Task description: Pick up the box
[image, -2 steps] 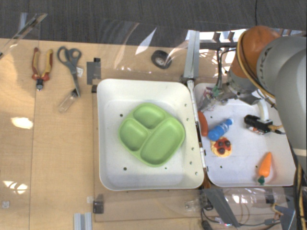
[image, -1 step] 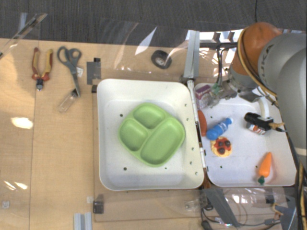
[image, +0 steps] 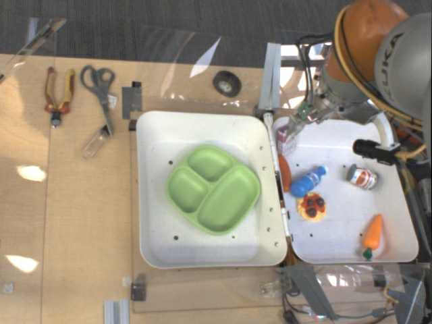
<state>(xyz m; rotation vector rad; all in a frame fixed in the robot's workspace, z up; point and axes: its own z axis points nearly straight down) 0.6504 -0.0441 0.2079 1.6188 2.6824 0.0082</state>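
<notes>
A small pink and purple box lies at the far left corner of the right bin, against the wall between the two bins. My gripper hangs low over that corner, its tip directly above and touching or nearly touching the box. The gripper body hides part of the box. Whether the box is held is unclear from this angle.
The right bin also holds a red object by its left wall, a blue bottle, a yellow and red toy, a small can and a carrot. A green divided plate fills the left bin.
</notes>
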